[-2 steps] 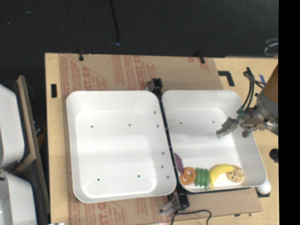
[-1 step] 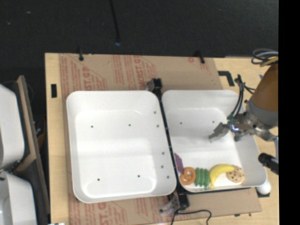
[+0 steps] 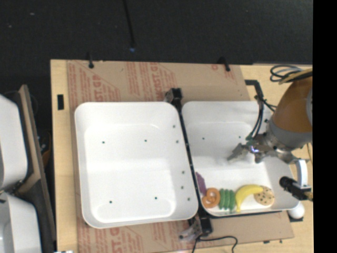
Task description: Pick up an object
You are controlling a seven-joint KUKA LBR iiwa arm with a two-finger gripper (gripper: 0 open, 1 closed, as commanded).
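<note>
Yellow curved banana [image 3: 248, 193], ridged green piece [image 3: 227, 199], orange ring [image 3: 211, 197], right bin [image 3: 221, 120]

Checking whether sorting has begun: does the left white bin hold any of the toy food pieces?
No. The yellow plastic banana, green ridged piece and orange ring all lie along the near edge of the right shallow white bin.

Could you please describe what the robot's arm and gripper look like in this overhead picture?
The arm has a rounded orange-brown band above a grey wrist section. Dark cables run down alongside it, and more looped cable sits near its top. The gripper is a small dark grey metal piece.
</note>
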